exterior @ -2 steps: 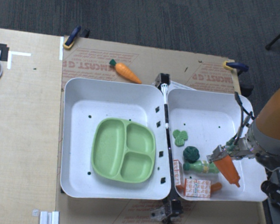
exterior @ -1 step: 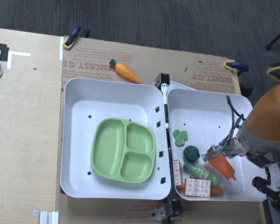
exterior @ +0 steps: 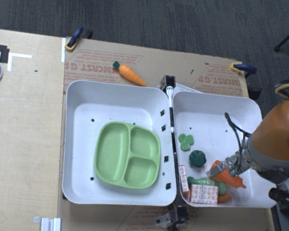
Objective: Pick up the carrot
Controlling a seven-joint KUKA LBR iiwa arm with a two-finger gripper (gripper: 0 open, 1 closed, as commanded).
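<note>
An orange carrot point(exterior: 231, 179) lies in the right bin point(exterior: 211, 112) near its front right corner, among other toy food. My gripper point(exterior: 225, 167) is low in that bin, right on top of the carrot's left end, which partly hides it. The arm's orange band point(exterior: 282, 133) rises just to the right. A second carrot point(exterior: 130, 74) with a green top lies outside the bins, on the cardboard behind the left bin.
The left bin point(exterior: 81, 131) holds a green divided plate point(exterior: 128, 155). Around the gripper sit a dark green broccoli point(exterior: 197, 158), a light green piece point(exterior: 185, 141), a red-and-white box point(exterior: 204, 194) and a small packet point(exterior: 181, 175). Clamps point(exterior: 74, 38) hold the cardboard's back corners.
</note>
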